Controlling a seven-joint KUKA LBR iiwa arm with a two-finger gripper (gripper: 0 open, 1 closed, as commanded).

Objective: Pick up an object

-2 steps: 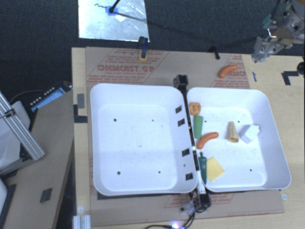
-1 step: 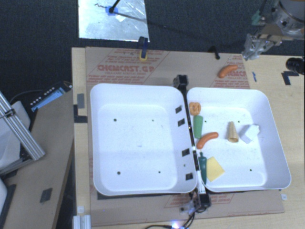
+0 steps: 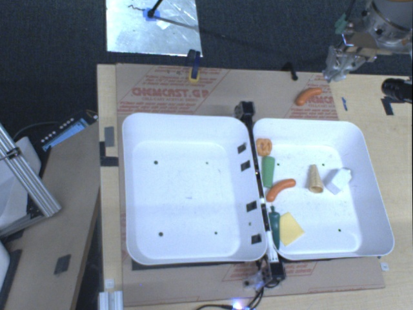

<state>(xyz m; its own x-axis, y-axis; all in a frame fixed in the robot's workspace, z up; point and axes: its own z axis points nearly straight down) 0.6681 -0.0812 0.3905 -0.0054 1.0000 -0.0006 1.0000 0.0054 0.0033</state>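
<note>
The right bin [image 3: 361, 148] holds several small items: an orange piece [image 3: 263, 147], a green block [image 3: 268, 170], an orange sausage [image 3: 281, 188], a tan cone [image 3: 314, 178], a white block [image 3: 336, 180], a yellow wedge [image 3: 290, 228] and a dark green piece [image 3: 275, 223]. Another orange sausage [image 3: 308, 95] lies outside on the bench behind that bin. My gripper [image 3: 337, 68] hangs high at the upper right, above and right of that outside sausage, with nothing visible between its fingers.
The left bin [image 3: 139, 134] sits beside the right one, joined by a black divider strip [image 3: 253, 173]. A shiny sheet [image 3: 153, 17] lies at the back. A yellow and blue clamp [image 3: 193, 65] stands on the bench's rear edge.
</note>
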